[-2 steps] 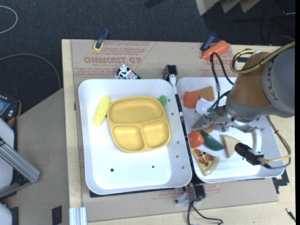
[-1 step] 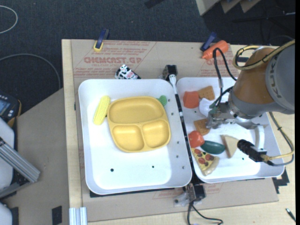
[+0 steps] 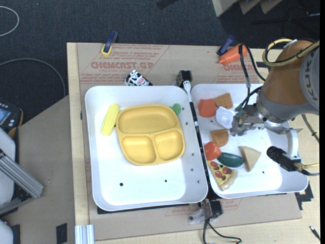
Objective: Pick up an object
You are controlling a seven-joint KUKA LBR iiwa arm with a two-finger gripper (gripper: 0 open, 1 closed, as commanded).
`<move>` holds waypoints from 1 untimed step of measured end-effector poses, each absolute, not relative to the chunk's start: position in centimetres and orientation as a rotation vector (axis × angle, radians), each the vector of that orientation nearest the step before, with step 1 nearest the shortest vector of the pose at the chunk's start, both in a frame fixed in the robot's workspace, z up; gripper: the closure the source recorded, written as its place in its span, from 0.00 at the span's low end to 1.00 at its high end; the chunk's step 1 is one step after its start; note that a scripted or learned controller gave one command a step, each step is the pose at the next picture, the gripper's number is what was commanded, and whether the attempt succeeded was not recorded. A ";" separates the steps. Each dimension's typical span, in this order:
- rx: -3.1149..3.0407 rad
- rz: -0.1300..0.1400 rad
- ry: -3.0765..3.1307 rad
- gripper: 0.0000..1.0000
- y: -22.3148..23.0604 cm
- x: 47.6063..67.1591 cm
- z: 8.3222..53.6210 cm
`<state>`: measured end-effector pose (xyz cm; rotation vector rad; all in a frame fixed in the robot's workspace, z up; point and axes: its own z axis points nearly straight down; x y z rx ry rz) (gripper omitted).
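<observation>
A white rounded object [image 3: 224, 117] lies at the right bin's [image 3: 284, 187] ten o'clock, touching the gripper [image 3: 238, 126], whose opening I cannot tell; crowded by an orange piece [image 3: 207, 108] and brown slice [image 3: 220, 136], it could skid away.

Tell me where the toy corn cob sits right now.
The corn cob lies in the left bin, near its upper left corner, right beside the left edge of the yellow divided tray.
</observation>
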<state>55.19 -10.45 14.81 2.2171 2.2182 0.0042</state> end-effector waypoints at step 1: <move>2.215 0.007 2.218 1.00 -10.5 55.3 21.3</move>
